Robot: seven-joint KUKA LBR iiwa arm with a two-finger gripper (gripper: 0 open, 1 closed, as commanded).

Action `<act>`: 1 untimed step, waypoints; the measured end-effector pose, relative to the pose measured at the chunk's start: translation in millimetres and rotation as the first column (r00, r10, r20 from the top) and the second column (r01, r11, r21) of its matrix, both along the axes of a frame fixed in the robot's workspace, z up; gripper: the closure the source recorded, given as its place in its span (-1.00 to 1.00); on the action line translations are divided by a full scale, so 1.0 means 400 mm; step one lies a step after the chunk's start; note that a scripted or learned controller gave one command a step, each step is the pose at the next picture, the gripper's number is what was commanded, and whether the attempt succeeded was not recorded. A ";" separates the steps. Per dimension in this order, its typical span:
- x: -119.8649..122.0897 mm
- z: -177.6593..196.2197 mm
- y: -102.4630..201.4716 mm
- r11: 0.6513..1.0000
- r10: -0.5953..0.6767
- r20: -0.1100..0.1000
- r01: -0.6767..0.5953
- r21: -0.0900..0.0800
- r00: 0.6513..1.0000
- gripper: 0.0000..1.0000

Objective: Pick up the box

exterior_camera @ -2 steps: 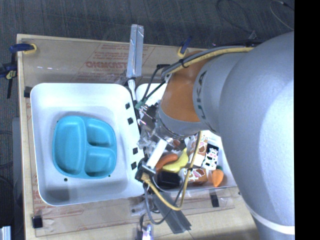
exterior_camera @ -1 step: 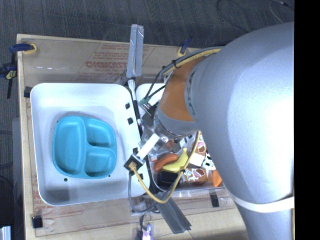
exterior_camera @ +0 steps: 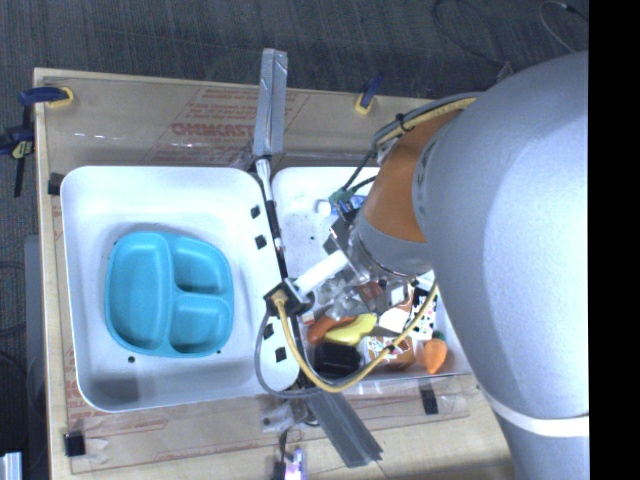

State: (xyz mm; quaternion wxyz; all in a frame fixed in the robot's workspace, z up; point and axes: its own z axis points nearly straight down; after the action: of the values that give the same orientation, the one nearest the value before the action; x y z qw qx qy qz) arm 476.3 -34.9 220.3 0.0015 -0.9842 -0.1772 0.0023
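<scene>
My arm (exterior_camera: 500,218) reaches in from the right and covers most of the right bin (exterior_camera: 300,193). The gripper (exterior_camera: 345,290) is low over a heap of small things at the bin's front. In that heap lie a yellow item (exterior_camera: 350,328), a black item (exterior_camera: 335,360), an orange item (exterior_camera: 432,356) and a white printed piece (exterior_camera: 398,320). I cannot make out which of them is the box, as the wrist hides much of the heap. Nothing can be seen held.
The left bin (exterior_camera: 80,208) holds a blue divided plate (exterior_camera: 170,293). A cable loop (exterior_camera: 283,353) hangs over the divider between the bins at the front. Clamps (exterior_camera: 45,96) sit on the bench's far left edge.
</scene>
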 end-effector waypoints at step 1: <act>-0.003 -0.076 0.057 0.989 -0.147 -0.005 0.147 0.000 0.989 1.00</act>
State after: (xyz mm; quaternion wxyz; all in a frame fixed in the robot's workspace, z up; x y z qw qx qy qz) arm 475.0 -12.0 189.9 0.0025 -0.9945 -0.1044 0.0046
